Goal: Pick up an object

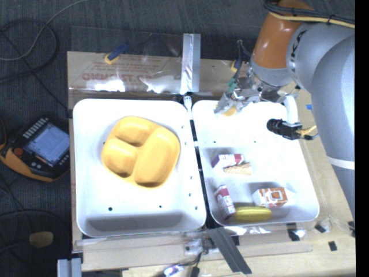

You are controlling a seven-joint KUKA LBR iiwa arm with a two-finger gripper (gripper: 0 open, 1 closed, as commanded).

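hovering end effector [229, 104] at right bin [300, 154] top; items [233, 163] well below

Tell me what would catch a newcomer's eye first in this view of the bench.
First the big yellow lumpy object filling much of the left bin. Next the grey arm with its orange band coming in from the right, its tool hanging over the far edge of the right bin. In that bin's near half lie small things: a yellow banana-like piece and an orange-and-white carton.
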